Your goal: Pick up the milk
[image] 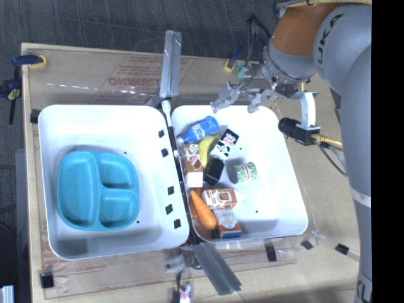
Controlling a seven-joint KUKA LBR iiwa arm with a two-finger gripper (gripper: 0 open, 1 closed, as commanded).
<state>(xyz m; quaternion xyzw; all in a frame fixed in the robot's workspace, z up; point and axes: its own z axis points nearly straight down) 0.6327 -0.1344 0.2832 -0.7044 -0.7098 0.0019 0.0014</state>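
A pale wooden bench (76, 62) sits on dark grey carpet (95, 8) that runs from nine o'clock round to twelve, under even light.

R bin's right half (278, 188) free, clutter (211, 175) crowds left, prob touching

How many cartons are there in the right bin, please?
3, as far as I can tell. One brown carton lies by the divider beside the banana, one carton at the middle, and one carton near the front edge. More may be hidden in the pile.
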